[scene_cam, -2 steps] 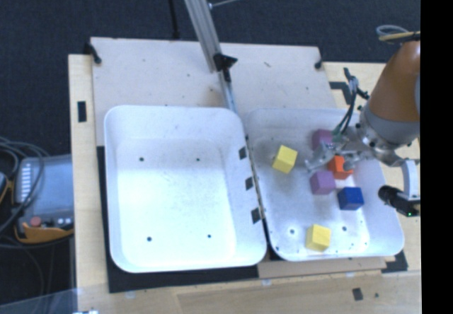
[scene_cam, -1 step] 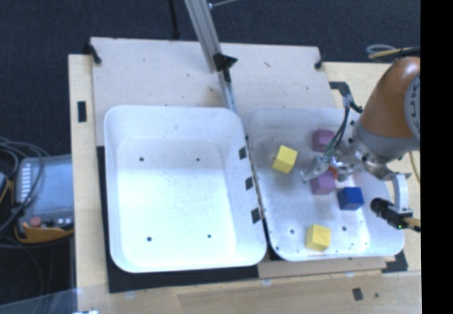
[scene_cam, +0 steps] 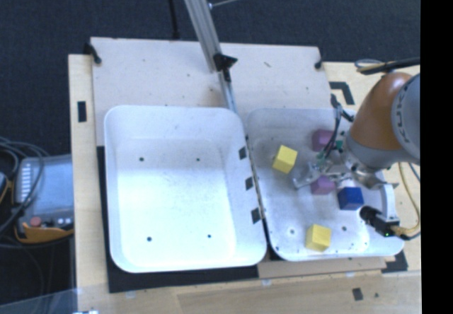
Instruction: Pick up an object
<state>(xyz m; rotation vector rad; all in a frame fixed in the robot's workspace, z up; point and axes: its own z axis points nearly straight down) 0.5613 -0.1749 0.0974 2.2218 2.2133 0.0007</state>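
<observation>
The right bin (scene_cam: pixel 283 129) holds several small blocks. A yellow cube (scene_cam: pixel 285 160) lies near the bin's middle left, and a second yellow cube (scene_cam: pixel 318 237) lies near the front wall. One purple block (scene_cam: pixel 322 139) sits toward the back. Another purple block (scene_cam: pixel 323 186) lies right under my gripper (scene_cam: pixel 315 177), which is low over the bin floor. A blue cube (scene_cam: pixel 350 198) rests just right of that purple block, beside the wrist. Whether the gripper touches the purple block is unclear. The arm (scene_cam: pixel 382 121) hides the bin's right part.
The left bin (scene_cam: pixel 120 129) stands beside the right one, their walls meeting at the middle. A slanted metal rail (scene_cam: pixel 202 15) rises from the back of the bench. Cables (scene_cam: pixel 386 224) hang by the wrist at the right bin's front corner.
</observation>
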